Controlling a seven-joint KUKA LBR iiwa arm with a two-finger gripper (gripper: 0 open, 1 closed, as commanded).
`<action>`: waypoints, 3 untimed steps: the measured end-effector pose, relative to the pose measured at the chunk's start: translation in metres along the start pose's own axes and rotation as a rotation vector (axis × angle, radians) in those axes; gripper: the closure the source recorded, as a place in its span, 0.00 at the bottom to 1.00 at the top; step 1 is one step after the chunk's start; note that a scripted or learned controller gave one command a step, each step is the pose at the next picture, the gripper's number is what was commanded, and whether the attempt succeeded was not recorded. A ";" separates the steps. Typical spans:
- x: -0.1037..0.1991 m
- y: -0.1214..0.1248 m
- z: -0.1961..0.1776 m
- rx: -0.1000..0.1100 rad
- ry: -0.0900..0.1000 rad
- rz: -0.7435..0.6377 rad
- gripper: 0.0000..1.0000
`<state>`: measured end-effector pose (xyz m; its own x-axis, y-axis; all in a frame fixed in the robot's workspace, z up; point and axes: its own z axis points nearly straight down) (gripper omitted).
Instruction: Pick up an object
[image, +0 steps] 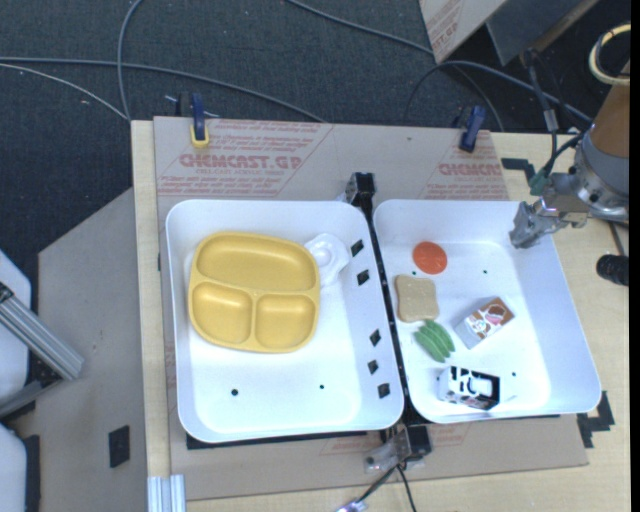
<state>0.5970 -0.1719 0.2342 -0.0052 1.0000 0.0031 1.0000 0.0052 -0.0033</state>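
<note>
Camera view: approaching, gripper (527, 228) hovering over right bin (560, 330) rim, jaw state unclear; next, descending onto orange disc (430, 257).

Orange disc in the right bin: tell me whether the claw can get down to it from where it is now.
Probably yes. The orange disc lies flat with bare bin floor around it, apart from the tan slice, and nothing lies between it and the claw at the bin's upper right rim.

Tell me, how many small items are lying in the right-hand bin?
5: an orange disc near the top, a tan bread slice below it, a green piece lower still, a small carton to its right, and a black-and-white packet at the bottom. None looks hidden.
</note>
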 end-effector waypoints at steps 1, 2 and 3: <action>0.065 -0.001 0.000 0.001 0.001 -0.002 1.00; 0.112 0.004 0.008 0.002 -0.001 0.000 1.00; 0.160 -0.003 0.003 0.002 0.000 -0.001 1.00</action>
<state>0.5930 -0.0123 0.2317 -0.0066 1.0000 0.0032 1.0000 0.0066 -0.0048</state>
